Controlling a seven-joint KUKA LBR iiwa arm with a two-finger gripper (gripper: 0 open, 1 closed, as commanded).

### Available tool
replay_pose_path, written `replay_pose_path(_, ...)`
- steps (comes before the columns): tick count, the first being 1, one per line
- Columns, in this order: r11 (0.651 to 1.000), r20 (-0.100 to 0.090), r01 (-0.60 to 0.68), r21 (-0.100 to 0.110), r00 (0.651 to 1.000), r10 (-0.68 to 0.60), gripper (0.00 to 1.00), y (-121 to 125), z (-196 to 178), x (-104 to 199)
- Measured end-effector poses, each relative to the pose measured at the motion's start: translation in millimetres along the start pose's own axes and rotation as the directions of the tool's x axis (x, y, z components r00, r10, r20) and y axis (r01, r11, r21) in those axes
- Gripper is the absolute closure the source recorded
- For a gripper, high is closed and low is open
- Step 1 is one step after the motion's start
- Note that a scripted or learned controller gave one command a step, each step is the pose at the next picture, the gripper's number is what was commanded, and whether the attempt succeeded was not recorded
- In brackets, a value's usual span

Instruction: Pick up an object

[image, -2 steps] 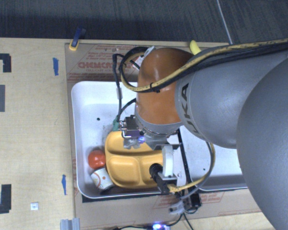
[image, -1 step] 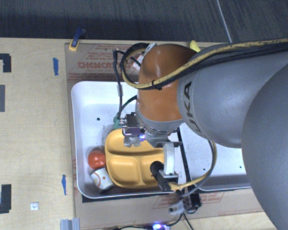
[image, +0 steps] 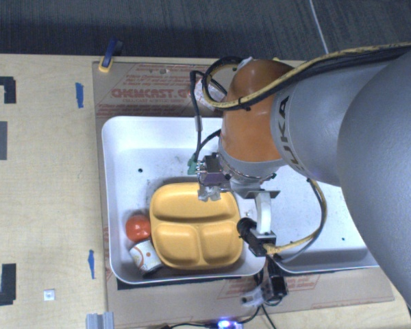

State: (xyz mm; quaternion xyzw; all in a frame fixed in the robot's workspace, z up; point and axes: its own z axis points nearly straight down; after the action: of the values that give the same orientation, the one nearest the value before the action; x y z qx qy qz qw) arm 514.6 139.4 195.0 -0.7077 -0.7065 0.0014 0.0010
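Worktop [image: 41, 204] of pale board carries two shallow white bins side by side on a cardboard sheet printed in red. Left bin [image: 120, 156] holds three items grouped in its near half. A yellow compartment tray [image: 195, 232] lies flat, with one long section on the far side and two smaller sections on the near side. An orange-red ball [image: 138, 226] sits just beside the tray's left edge. A small white object with orange markings [image: 144, 256] lies near the bin's near-left corner, touching or almost touching the tray and just below the ball.

Arm [image: 342, 136] reaches in from the right, with the orange band [image: 255, 112] above the wrist sitting over the divide between the bins. Gripper [image: 209, 184] is positioned over the far edge of the yellow tray, at or very close to its rim. Finger spacing cannot be determined from this angle, and no item is seen between them.

Right bin [image: 329, 249] is largely hidden beneath the arm. Black and yellow cables run along the arm and hang over the near rim between the bins.
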Motion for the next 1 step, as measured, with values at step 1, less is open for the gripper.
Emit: replay_pose_path(1,1.0,-0.001,0.0,-0.001,1.0,0.0,1.0,0.4,-10.0,0.5)
